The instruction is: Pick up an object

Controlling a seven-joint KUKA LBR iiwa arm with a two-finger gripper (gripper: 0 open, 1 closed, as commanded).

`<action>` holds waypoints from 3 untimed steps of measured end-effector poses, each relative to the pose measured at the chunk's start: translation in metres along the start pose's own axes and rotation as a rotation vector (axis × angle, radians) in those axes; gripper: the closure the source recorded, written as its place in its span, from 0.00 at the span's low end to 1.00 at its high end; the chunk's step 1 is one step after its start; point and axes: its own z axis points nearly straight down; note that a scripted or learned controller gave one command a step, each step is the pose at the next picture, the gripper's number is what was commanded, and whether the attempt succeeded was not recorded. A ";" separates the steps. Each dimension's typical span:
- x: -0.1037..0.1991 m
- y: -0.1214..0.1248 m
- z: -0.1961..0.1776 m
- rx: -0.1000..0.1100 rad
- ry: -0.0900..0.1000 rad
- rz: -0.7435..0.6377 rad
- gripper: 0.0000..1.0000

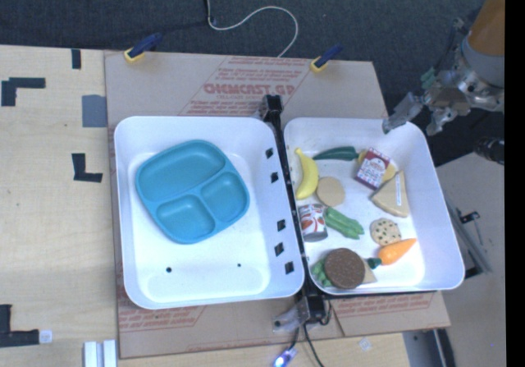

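2 white bins sit side by side on a cardboard sheet (246,90) on the tabletop (49,217). The left bin (131,275) holds 1 blue divided tray (193,190), tilted, toward its far left part.

The right bin (435,201) holds the objects:
- banana (306,175), by the left wall, far half
- dark green pod (335,153), just beyond the banana, near the far edge
- red-and-white carton (372,168), far right part
- pale wedge (393,194), just beside the carton on its near side
- tan disc (331,191), touching the banana's right side
- can (312,222), by the left wall, mid-depth
- green pepper (344,222), just right of the can
- cookie (384,231), right of the pepper
- carrot (396,251), near right part
- burger (344,268), near edge, with a green bit at its left.

The arm (484,37) enters at the top right. The pincer (410,111) hangs over the right bin's far right corner, apart from every object. Whether its fingers are apart or together cannot be told; nothing is seen between them.

2 clamps with blue and yellow grips (143,47) (326,57) pin the cardboard's far edge. A white cable (246,20) loops beyond it.
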 end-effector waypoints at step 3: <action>0.069 -0.034 -0.185 -0.002 -0.004 -0.001 1.00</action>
